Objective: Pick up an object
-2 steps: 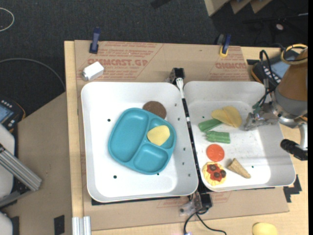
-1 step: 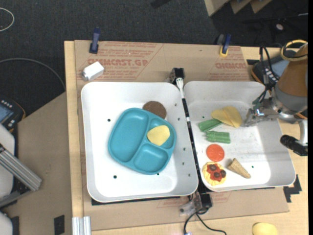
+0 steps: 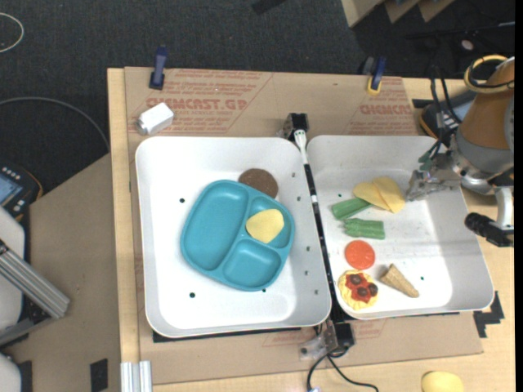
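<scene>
Camera view | gripper (image 3: 418,184) hanging low in right bin (image 3: 458,288), just beside yellow cheese slices (image 3: 381,193), likely lining up a grab | grip state: cannot tell | cheese lying flat near green beans (image 3: 358,218), nothing lifted yet

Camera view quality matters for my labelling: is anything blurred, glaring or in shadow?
Camera view: even lighting, with soft shadows under the teal plastic divided tray; the white right bin is bright but not blown out; the small toy foods look sharp, while the grey arm's two-finger gripper is slightly soft.
</scene>
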Robot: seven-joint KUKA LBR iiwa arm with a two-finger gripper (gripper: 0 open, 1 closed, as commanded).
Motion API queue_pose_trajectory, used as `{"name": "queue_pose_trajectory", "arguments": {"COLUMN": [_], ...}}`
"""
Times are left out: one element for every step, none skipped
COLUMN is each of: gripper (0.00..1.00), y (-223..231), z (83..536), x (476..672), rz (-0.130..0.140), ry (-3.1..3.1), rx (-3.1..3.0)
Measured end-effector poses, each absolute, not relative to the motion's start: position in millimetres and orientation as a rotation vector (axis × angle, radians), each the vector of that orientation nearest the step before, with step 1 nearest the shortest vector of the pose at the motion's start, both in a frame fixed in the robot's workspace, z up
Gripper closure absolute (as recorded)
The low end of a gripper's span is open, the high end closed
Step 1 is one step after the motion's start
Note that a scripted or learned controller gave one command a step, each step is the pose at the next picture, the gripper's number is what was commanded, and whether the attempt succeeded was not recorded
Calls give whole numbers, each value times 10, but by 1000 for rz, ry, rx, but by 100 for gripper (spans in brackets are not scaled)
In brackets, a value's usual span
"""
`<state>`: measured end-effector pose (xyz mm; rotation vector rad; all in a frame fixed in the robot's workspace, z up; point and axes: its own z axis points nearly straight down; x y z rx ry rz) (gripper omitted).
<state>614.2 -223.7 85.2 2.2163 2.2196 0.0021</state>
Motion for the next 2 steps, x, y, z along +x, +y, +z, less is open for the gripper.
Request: {"name": "queue_pose_trajectory", "arguments": {"gripper": [100, 100], "y": [-2240, -2239], "z": [852, 853], "x": [6249, 6374], "rz": [2, 2], "ry": [2219, 2219], "rx": [2217, 2217]}}
